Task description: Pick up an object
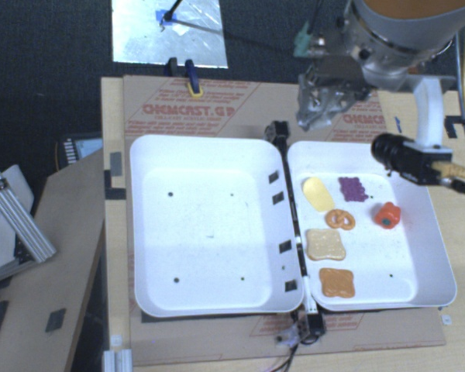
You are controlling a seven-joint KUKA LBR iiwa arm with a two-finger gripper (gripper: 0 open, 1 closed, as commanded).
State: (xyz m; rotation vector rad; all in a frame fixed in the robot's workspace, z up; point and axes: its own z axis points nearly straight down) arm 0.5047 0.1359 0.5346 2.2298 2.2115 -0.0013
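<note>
The right bin holds several toy foods: a yellow oval piece, a purple grape bunch, a pretzel, an orange-red fruit, a beige bread slice and an orange piece. My gripper hangs high above the bench, over the back edge of the right bin, well apart from all the foods. Nothing shows between its fingers.
The left bin lies beside the right one, joined by a black hinge strip. A black cylindrical device juts over the right bin's back right corner. A shiny metal sheet lies behind the bins.
</note>
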